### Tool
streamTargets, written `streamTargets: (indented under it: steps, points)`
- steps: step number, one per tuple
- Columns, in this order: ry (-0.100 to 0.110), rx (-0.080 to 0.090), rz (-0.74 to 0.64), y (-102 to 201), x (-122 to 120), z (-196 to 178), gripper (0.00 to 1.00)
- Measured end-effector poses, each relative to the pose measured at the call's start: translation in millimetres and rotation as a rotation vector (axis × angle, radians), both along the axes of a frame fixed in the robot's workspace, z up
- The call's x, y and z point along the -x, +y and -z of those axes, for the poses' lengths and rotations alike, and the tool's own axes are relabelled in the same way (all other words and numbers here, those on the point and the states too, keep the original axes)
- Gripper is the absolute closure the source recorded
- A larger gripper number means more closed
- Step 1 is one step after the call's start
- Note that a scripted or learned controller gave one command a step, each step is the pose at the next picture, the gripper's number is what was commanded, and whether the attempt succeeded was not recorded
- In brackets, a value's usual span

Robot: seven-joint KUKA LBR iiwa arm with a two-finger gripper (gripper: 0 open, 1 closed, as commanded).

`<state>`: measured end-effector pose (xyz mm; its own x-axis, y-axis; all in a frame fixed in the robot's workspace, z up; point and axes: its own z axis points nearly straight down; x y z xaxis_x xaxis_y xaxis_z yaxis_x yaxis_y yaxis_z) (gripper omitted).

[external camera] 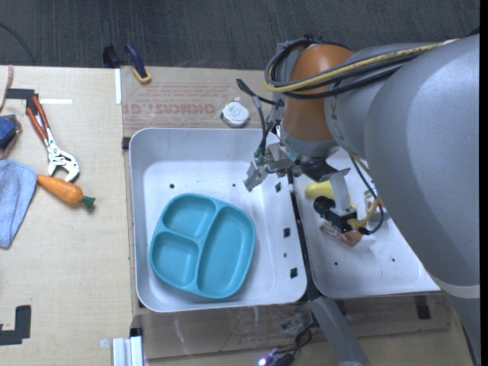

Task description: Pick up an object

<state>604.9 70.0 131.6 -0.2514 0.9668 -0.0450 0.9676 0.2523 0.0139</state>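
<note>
Gripper [259, 172] hanging low over left bin [145, 204], by the divider; can't tell its grip; teal divided plate [203, 245] lying flat bottom-left; yellow thing [320, 190] in right bin [396, 269].

Two white bins [145, 227] [396, 269], one blue divided plate [202, 244], one toy carrot [61, 190], one pair of pliers [47, 139], one blue cloth [14, 197].

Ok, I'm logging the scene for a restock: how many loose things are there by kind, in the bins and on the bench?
Blue three-compartment plastic plate: 1
Yellow object in right bin: 1
Orange toy carrot: 1
Red-handled pliers: 1
Blue cloth: 1
White round cap: 1
Total: 6
</note>
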Motion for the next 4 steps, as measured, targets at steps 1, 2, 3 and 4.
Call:
streamTargets:
  steps: [1,2,3,4]
  points:
    - [-0.002,0.001,-0.009,-1.0,-0.3,2.2,0.00]
    - [0.014,0.001,-0.019,-1.5,3.2,3.3,0.00]
    - [0.012,0.002,-0.027,-2.1,2.8,4.5,0.00]
    - [0.012,0.003,-0.030,-2.2,2.7,4.5,0.00]
